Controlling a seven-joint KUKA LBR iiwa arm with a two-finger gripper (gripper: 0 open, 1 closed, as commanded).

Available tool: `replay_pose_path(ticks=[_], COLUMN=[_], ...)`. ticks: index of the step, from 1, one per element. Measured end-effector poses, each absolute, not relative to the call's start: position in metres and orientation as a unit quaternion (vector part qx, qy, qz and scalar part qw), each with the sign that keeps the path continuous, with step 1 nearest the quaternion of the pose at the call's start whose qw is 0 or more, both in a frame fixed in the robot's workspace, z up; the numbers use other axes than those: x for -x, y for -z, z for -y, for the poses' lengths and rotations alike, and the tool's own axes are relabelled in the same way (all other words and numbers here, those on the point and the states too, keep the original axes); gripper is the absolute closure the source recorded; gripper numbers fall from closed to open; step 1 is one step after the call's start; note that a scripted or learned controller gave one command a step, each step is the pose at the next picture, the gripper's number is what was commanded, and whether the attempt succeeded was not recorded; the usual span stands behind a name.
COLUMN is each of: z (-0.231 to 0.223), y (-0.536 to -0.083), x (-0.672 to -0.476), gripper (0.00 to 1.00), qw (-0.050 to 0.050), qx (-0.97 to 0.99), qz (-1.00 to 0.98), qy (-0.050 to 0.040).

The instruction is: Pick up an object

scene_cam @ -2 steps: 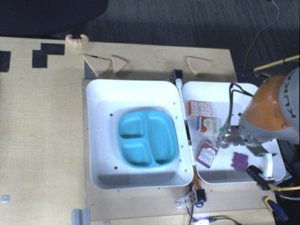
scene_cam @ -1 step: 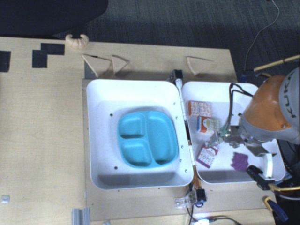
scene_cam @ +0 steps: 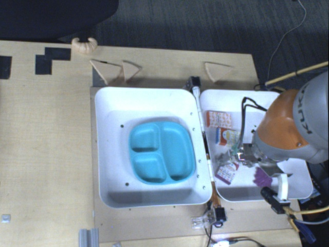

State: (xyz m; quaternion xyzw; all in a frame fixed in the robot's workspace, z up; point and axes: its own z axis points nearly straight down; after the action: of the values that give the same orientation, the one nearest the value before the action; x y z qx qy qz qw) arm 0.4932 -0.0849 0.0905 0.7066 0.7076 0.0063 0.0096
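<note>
My gripper (scene_cam: 237, 156) reaches low into the right bin (scene_cam: 295, 181) from the right, below the grey arm with the orange band. It hovers over a cluster of small items. A red and white packet (scene_cam: 219, 119) lies at the bin's back left, with a white and orange packet (scene_cam: 226, 136) just in front of it. A purple and white packet (scene_cam: 225, 173) lies directly beside the gripper's tip, towards the front. A purple object (scene_cam: 262, 178) sits under the wrist, partly hidden. I see nothing clearly held.
The left bin (scene_cam: 110, 138) holds a blue divided plate (scene_cam: 162, 151) in its middle. A thin divider rail (scene_cam: 201, 133) separates the two bins. Cables and a connector (scene_cam: 216, 217) lie by the front edge of the bench.
</note>
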Motion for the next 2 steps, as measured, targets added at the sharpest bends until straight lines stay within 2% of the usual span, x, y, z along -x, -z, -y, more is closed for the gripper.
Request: replay_pose_path(ticks=[1,2], z=[0.085,0.165], y=[-0.103,-0.088], x=[-0.496,-0.574], gripper=[1.00,1.00], qw=[0.012,0.005], qx=[-0.706,-0.706], qz=[-0.708,-0.709], qy=[-0.0088,-0.0020])
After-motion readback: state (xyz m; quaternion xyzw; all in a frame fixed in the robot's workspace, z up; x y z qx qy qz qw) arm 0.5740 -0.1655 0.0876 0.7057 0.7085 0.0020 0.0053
